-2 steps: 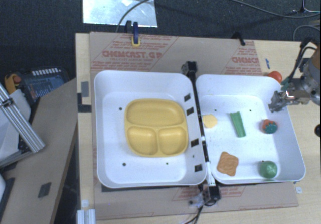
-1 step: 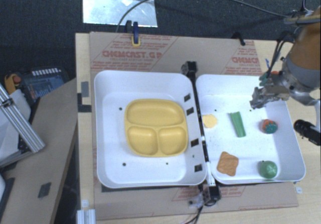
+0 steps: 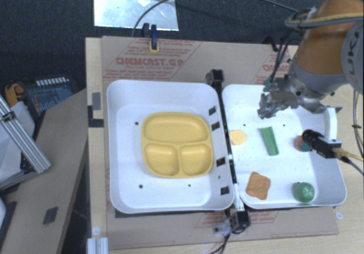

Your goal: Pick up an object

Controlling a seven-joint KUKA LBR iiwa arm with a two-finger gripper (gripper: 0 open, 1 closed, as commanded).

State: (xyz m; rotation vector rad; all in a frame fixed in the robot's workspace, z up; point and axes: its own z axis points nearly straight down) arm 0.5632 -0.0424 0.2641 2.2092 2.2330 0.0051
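My hand [image 3: 269, 107] hangs over the right bin [image 3: 284, 170], in its far part, and my arm [image 3: 325, 48] comes in from the right side. From this angle I am not able to see if the hand is apart or together, and nothing is visible inside it.

The things I could pick all lie on the floor of the right bin. A green stick [image 3: 269, 140] lies just in front of my hand, with its far end near the hand. A small pale yellow round piece [image 3: 238, 137] is to the left of the stick, close to the wall between the bins. A brown-orange cracker [image 3: 258, 185] lies near the front edge, and a green ball [image 3: 303, 191] sits in the front right corner. A small red-orange thing [image 3: 299, 143] is to the right of the stick, partly hidden.

The left bin [image 3: 122, 133] holds a yellow tray [image 3: 173, 144] with three compartments. Both bins stand side by side on the worktop [image 3: 170, 59].
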